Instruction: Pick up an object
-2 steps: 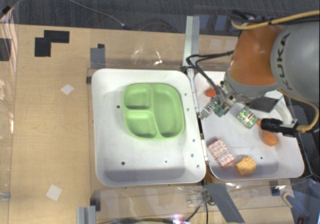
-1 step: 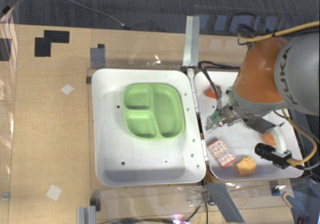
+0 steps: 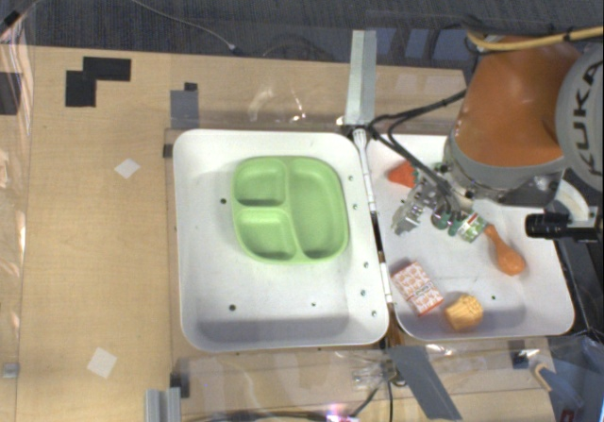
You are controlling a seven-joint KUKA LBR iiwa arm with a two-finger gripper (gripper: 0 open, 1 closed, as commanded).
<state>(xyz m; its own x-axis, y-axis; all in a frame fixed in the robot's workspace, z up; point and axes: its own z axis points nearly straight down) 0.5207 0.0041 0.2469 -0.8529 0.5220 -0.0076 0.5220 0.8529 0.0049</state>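
- The arm (image 3: 514, 109) reaches over the right bin (image 3: 557, 307) from the right.
- The left bin (image 3: 203, 241) holds a green divided tray (image 3: 288, 208).
- The gripper (image 3: 411, 218) hangs low over the right bin's upper left part; whether it is open or closed cannot be told.
- A pink patterned box (image 3: 417, 287) lies near the front.
- An orange-headed tool (image 3: 500, 248) lies to the right of the gripper.
- A yellow lump (image 3: 463, 312) sits just beside the box.
- An orange piece (image 3: 401, 174) lies behind the gripper.

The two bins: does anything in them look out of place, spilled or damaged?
Nothing stands out. The green divided plate lies flat in the left bin. In the right bin, the patterned packet, the yellow piece and the orange object lie apart, near the gripper.
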